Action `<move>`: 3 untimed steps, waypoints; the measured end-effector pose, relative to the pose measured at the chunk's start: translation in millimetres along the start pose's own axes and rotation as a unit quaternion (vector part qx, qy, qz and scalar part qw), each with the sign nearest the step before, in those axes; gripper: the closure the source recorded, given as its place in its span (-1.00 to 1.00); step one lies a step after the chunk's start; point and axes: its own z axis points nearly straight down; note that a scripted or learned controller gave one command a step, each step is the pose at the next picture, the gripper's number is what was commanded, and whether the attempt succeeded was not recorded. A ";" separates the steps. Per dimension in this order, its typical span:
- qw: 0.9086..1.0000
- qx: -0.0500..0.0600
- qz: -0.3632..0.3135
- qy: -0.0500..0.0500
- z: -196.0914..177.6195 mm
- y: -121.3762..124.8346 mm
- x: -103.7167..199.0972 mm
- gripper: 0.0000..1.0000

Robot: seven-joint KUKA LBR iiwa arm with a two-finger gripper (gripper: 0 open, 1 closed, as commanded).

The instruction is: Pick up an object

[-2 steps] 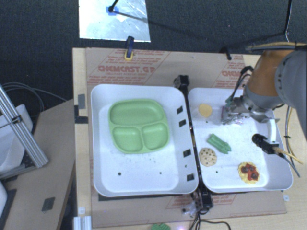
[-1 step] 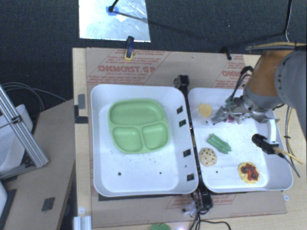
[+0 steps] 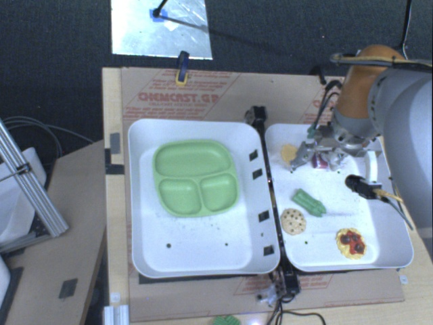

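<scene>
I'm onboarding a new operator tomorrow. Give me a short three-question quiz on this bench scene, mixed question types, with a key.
1. True or false: the green divided tray lies in the right bin.
2. Which item lies nearest the claw? A) yellow piece B) cookie C) pizza toy
3. Fill in: the green toy lies just above the ____ in the picture.

Key: 1 false, it lies in the left bin; 2 A; 3 cookie.

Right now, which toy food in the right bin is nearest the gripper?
The yellow piece, just left of the gripper. The green one, cookie and pizza lie farther toward the front.
</scene>
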 end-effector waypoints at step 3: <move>0.999 -0.037 -0.010 0.004 -74.4 8.0 15.6 -1.00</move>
